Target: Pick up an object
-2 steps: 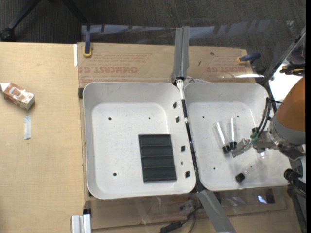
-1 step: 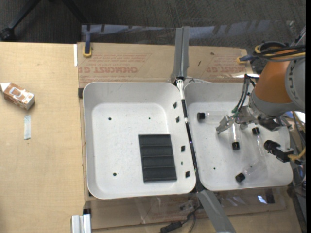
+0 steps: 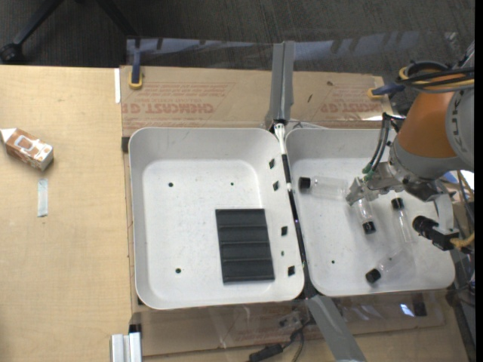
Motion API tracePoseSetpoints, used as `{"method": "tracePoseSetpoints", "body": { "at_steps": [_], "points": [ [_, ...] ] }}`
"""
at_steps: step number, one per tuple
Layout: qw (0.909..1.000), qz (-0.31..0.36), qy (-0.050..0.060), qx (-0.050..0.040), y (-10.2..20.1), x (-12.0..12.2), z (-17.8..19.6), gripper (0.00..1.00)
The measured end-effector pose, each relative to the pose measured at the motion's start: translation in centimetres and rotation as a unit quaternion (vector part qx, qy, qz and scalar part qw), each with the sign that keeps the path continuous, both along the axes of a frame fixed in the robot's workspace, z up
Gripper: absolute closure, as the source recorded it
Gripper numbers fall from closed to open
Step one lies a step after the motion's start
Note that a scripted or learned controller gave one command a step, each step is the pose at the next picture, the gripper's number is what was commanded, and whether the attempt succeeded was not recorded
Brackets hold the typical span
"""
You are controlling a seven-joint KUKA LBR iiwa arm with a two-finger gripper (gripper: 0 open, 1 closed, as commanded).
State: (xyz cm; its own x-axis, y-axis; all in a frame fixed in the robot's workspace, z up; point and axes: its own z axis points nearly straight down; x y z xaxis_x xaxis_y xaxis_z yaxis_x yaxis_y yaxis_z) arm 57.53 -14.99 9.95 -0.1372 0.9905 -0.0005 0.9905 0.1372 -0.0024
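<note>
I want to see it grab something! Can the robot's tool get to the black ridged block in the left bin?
Probably yes. The black ridged block lies flat and alone on the left bin floor, open from above. The tool is over the right bin, so the arm must cross the divider.

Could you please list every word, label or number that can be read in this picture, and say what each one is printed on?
"CHEMCIZT" or similar, in red and upside down, repeated twice with a partial "GE" before it: on the cardboard sheet behind the two bins; the exact letters are uncertain.
Small carton on the wooden board: orange and white printing, too small to read.
Black ridged block in the left bin: no text.
</note>
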Motion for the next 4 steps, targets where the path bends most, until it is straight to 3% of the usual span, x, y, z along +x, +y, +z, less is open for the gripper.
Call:
{"method": "tracePoseSetpoints", "body": {
  "at_steps": [1,2,3,4],
  "points": [
    [1.0000,0.002,-0.001,-0.0002,7.9,4.4,9.2,1.00],
    [1.0000,0.004,0.000,-0.0005,14.0,6.4,11.0,1.00],
    [1.0000,-0.003,-0.001,-0.0006,14.8,8.4,12.3,1.00],
    [0.9995,-0.032,-0.001,-0.0008,17.8,8.4,14.0,1.00]
  ]
}}
